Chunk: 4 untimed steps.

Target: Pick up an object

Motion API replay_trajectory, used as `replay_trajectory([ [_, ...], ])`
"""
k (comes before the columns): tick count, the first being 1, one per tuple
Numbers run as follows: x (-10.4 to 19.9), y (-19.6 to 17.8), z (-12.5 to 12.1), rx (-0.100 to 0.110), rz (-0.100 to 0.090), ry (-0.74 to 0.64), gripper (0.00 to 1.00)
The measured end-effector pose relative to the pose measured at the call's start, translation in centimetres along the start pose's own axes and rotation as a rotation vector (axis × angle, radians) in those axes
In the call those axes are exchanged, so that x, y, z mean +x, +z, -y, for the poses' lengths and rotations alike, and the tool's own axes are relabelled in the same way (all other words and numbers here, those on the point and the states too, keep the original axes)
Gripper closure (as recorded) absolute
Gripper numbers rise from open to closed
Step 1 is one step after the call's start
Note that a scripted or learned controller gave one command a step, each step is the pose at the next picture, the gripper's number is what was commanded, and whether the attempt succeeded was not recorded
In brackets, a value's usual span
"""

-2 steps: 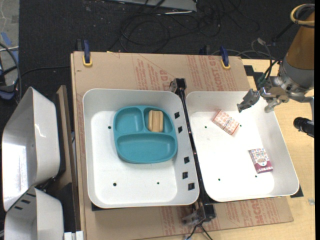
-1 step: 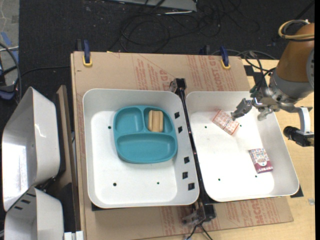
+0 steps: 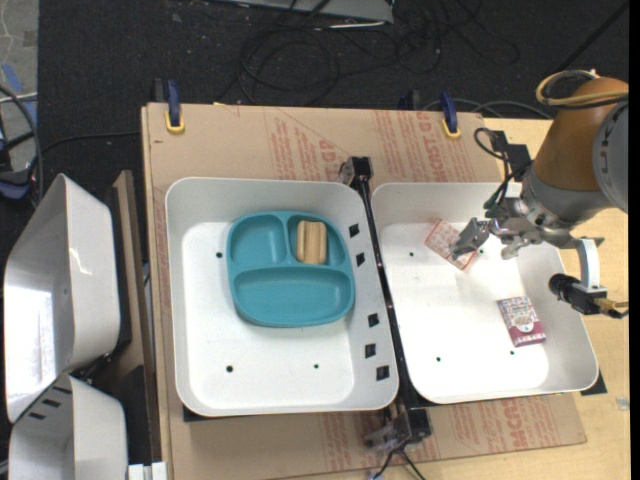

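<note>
My arm [image 3: 590,158] reads as a rounded grey shell with a broad orange band above the wrist and a thin yellowish ring at the band's upper edge. Black cables loop beside it, and the gripper [image 3: 478,236] is bare grey metal with dark fittings.

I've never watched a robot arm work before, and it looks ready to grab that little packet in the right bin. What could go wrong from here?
The gripper sits right at the small pink packet, which lies flat on the floor of the right bin. A flat packet may slide away rather than lift. It also lies near the bin's back wall, so the fingers might bump it. The other packet lies apart, so it is unlikely to be disturbed.
</note>
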<state>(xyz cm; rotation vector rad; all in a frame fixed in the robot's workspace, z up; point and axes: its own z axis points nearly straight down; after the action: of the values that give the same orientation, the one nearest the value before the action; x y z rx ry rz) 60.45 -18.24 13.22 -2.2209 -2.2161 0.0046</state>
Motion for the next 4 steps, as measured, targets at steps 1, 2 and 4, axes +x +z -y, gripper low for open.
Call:
replay_trajectory([
  [1, 0.1, 4.3, 0.1, -0.001, 0.000, 0.000, 0.00],
  [2, 0.0, 2.9, -0.1, -0.007, 0.002, 0.000, 1.00],
  [4, 0.5, -9.5, 0.7, -0.011, 0.003, -0.005, 1.00],
])
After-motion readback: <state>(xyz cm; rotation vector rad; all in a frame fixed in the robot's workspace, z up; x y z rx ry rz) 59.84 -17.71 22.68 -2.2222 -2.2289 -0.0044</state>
